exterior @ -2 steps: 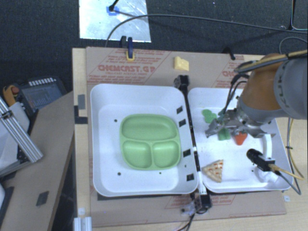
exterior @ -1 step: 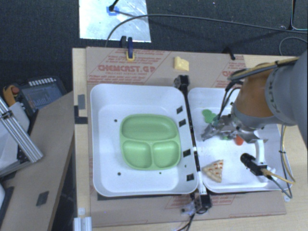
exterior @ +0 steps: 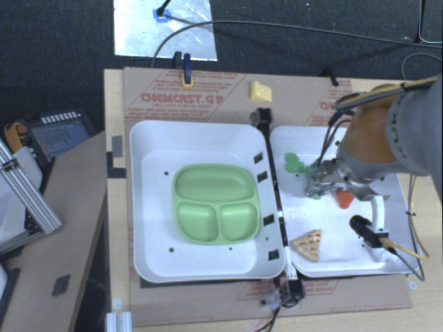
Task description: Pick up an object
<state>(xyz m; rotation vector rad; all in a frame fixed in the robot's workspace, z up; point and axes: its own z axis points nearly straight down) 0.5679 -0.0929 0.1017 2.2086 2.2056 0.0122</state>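
Note:
In the right bin (exterior: 332, 263) my gripper (exterior: 318, 184) is down low near the middle. A green toy piece (exterior: 294, 162) lies just to its upper left, close to the gripper's tip. An orange-red piece (exterior: 344, 199) sits right beside the gripper on its lower right, partly covered by the wrist. A pizza-slice toy (exterior: 308, 244) lies apart near the bin's front left corner. The gripper's tip is hidden by its own body.
The left bin (exterior: 149, 185) holds a green divided plate (exterior: 214, 204). A yellow wedge (exterior: 261, 90) lies on the cardboard behind the bins. A black divider (exterior: 270, 185) with clips runs between the bins. Cables hang near the arm at the right.

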